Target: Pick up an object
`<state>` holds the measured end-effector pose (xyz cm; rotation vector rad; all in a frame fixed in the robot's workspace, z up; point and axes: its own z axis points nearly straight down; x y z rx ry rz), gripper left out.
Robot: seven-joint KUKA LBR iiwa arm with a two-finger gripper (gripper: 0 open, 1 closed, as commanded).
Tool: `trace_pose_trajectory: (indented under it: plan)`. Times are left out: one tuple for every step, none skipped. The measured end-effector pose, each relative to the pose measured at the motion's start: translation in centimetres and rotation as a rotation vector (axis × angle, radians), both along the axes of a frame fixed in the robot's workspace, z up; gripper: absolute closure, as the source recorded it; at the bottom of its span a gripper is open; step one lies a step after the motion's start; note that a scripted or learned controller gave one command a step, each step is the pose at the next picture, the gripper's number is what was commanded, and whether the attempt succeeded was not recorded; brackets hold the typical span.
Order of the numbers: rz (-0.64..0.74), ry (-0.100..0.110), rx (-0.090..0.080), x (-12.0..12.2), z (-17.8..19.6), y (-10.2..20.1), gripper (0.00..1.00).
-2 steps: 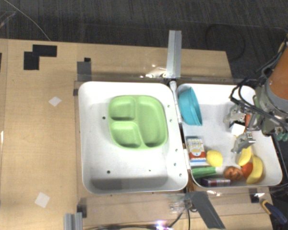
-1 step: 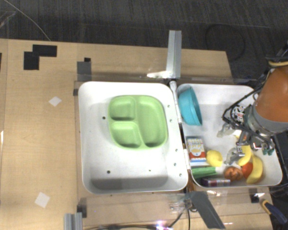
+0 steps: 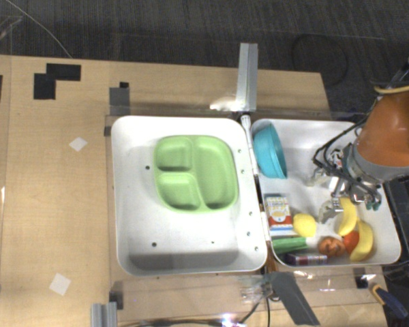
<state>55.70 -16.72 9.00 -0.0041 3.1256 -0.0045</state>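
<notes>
From above, the worktop [image 3: 48, 203] carried two white bins side by side. The left bin [image 3: 133, 251] held a green tray [image 3: 194, 172] with three compartments, lying near its middle.

The right bin [image 3: 296, 138] was crowded. A blue bowl [image 3: 269, 152] leaned on edge against the wall at its 10 o'clock corner. Toward 6 o'clock sat a small carton [image 3: 277, 210], with a lemon [image 3: 305, 225] just beside it at 3 o'clock. Below them lay a green marker [image 3: 286, 244] and a dark marker [image 3: 305, 257], both roughly level across the bin. An apple [image 3: 331, 246] sat at the green marker's right end, touching a tomato [image 3: 352, 239]. Two bananas lay at the bin's 4 o'clock: one banana [image 3: 348, 218] upper, the other banana [image 3: 363, 242] lower, against the right wall.

The arm [image 3: 394, 138] came in from 3 o'clock, its orange band over the bin's right edge. The claw [image 3: 341, 197] hung just above the upper banana's top end, amid cables. Whether its fingers were apart or together, I could not tell; nothing was visibly between them.
</notes>
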Motion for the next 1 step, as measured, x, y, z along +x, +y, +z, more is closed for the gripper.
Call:
trace_pose_trajectory:
  plan:
    - [-0.079,0.003,0.002,7.80,0.04,-3.36,0.00]
